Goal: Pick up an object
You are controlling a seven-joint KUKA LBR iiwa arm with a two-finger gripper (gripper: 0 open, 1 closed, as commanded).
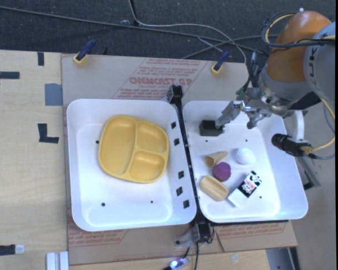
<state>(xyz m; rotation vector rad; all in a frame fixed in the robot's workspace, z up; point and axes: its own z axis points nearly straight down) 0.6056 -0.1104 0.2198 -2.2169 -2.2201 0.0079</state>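
Your gripper [210, 128] is hanging low in the right bin's [281, 204] upper left; grip state, can't tell. Objects are lying center-right of frame: purple ball [222, 171], white ball [245, 155], tan wedge [216, 159], bread roll [213, 188], black-and-white box [245, 188]. Yellow divided plate [133, 148] is sitting in the left bin [81, 167].

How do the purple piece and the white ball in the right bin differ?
The purple piece is dark and the larger of the two; the white ball is pale, nearly blending with the bin floor. The purple piece lies beside the tan bread roll; the white ball sits apart, nearer the far wall. Both are rounded, in the right bin.
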